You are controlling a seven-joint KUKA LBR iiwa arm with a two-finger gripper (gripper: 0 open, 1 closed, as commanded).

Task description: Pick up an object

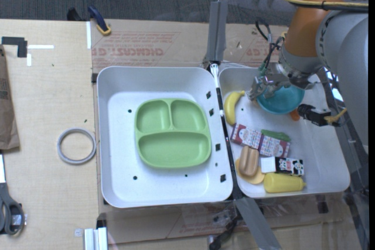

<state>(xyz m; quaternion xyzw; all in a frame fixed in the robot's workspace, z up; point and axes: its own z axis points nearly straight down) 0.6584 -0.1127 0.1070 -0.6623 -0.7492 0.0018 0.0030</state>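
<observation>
**Ana:** Nearest us, at the right bin's [328, 184] near edge, lies a yellow bottle-shaped toy [284, 183], with a small black-and-white carton [290, 166] just behind it. Neither has been lifted.

**Ben:** And the arm?

**Ana:** It reaches in from the right. The gripper [263, 85] sits low at the far end of that bin, right over the blue bowl's [282, 100] left rim, with a banana [233, 105] just to its left.

**Ben:** Holding anything?

**Ana:** I can't tell; the view from above is too cluttered there. The bowl looks to be resting in the bin, so I'd judge the pick not yet done.

**Ben:** Left bin?

**Ana:** That left bin [111, 143] carries a green divided plate [173, 133]. On the worktop [47, 96], a tape ring [77, 145] lies well apart. What remains, I'd say, is closing on something and lifting it.
</observation>
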